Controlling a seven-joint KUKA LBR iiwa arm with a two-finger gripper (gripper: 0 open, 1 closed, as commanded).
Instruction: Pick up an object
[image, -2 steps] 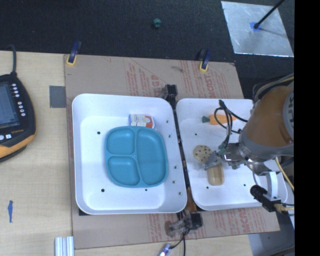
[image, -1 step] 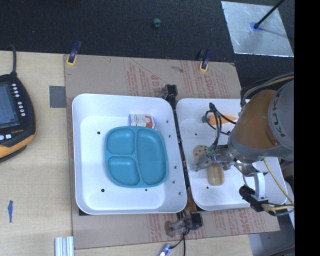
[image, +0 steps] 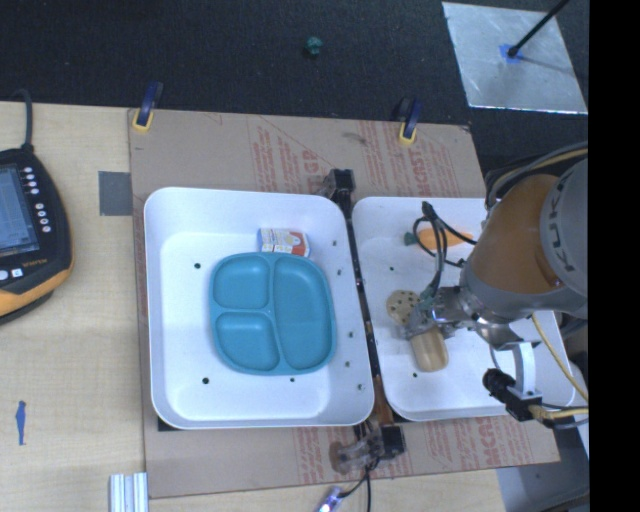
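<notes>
**Tool Low in the Right Bin, Beside a Tan Block**

Where the grey arm (image: 525, 250) with its orange band reaches in from the right: hangs over the right bin (image: 400, 395), wrist low above the white floor. Tool (image: 428, 322) down at the bin's middle, right against a tan block (image: 430, 350) lying on the floor just below it. Cannot tell whether spread or pressed together, nor whether anything is pinched; too small and dark to read. Touching or only just beside the block: cannot tell either.

Just left of the tool, a round brownish speckled piece (image: 401, 304), flat on the bin floor. Farther up the same bin, an orange object (image: 435, 238), partly hidden behind the arm and a dark cable.

Over in the left bin (image: 175, 300): a blue divided plate (image: 272, 313) with three compartments, sitting near the middle. Just above its top edge, a small red-and-white box (image: 283, 241), touching or nearly touching the plate.

Both bins side by side on a cardboard sheet (image: 300, 150) clamped to the worktop (image: 60, 380). At the far left, a control pendant (image: 25, 235) with an orange rim.
</notes>
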